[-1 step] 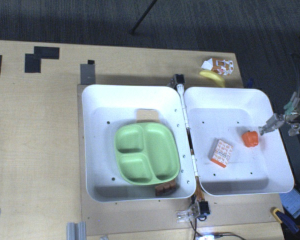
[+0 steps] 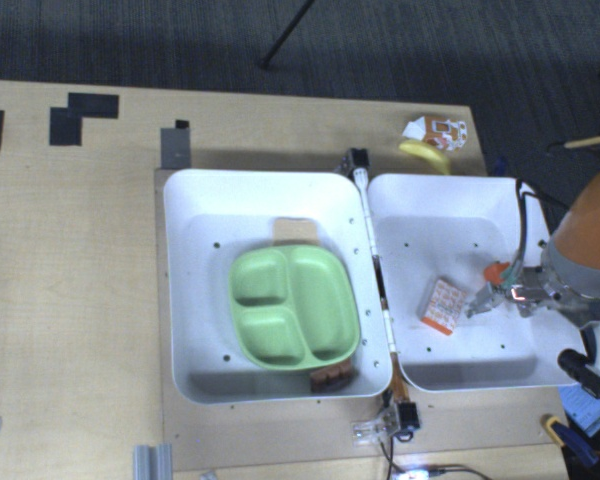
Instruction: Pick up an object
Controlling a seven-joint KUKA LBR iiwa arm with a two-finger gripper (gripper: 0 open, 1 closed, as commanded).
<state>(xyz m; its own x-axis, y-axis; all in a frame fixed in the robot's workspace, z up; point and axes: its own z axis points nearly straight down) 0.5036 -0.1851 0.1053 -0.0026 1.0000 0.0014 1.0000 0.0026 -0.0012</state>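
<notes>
A small orange-and-white packet (image 2: 442, 306) lies flat on the floor of the right bin (image 2: 450, 208). My gripper (image 2: 485, 300) hangs low in that bin, just right of the packet and apart from it. A small orange-red object (image 2: 494, 270) sits right by the gripper's upper side, partly hidden by it. In the left bin (image 2: 195, 268) a green divided plate (image 2: 293, 306) fills the middle. A tan block (image 2: 296, 231) lies behind the plate and a brown piece (image 2: 330, 376) peeks out at its front edge.
The arm, with its orange band (image 2: 592, 230), covers the right bin's right wall. A yellow object and a small printed packet (image 2: 432, 140) lie on the bench behind the right bin. Cables and a clip (image 2: 392, 426) sit at the front between the bins.
</notes>
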